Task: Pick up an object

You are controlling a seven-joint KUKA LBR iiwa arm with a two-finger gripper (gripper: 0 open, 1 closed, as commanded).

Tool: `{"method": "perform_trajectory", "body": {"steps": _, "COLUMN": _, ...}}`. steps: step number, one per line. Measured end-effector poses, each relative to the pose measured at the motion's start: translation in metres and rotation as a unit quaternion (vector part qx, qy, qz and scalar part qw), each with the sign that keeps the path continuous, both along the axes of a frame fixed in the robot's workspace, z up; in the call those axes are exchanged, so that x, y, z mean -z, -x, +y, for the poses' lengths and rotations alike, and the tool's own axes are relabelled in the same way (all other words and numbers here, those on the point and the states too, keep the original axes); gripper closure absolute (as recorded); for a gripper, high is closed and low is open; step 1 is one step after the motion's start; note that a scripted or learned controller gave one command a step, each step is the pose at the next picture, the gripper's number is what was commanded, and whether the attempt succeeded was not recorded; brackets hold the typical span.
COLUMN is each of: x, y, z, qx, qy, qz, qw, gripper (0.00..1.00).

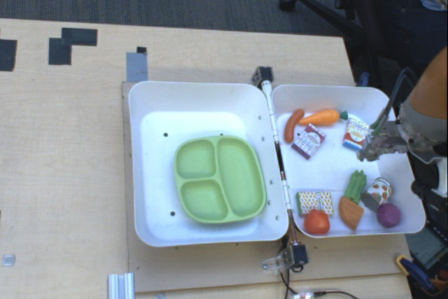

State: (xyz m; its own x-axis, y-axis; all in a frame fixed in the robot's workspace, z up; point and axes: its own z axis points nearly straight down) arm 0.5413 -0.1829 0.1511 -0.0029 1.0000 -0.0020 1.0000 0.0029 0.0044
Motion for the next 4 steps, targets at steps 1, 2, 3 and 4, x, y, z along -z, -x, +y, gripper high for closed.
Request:
{"method": "perform_trajectory", "body": {"steps": 1, "x": 0.052, "y": -0.101, "z": -0.021, "qx": -0.002, "qy": 0.0019, "qz": -0.01, "qw": 0.9999, "gripper": 1.0}}
{"method": "perform_trajectory", "body": {"steps": 2, "x": 0.03, "y": -0.129, "z": -0.022, "qx": -0.002, "qy": -0.0003, "qz": -0.001, "qw": 1.0, "gripper": 1.0}}
{"method": "perform_trajectory", "body": {"steps": 3, "x": 0.06, "y": -0.131, "z": -0.024, "qx": -0.002, "qy": 0.0016, "qz": -0.004, "qw": 1.0, "gripper": 1.0}}
{"method": "perform_trajectory", "body": {"steps": 4, "x": 0.06, "y": -0.131, "z": -0.024, "qx": -0.002, "qy": 0.0021, "qz": -0.004, "qw": 1.0, "gripper": 1.0}}
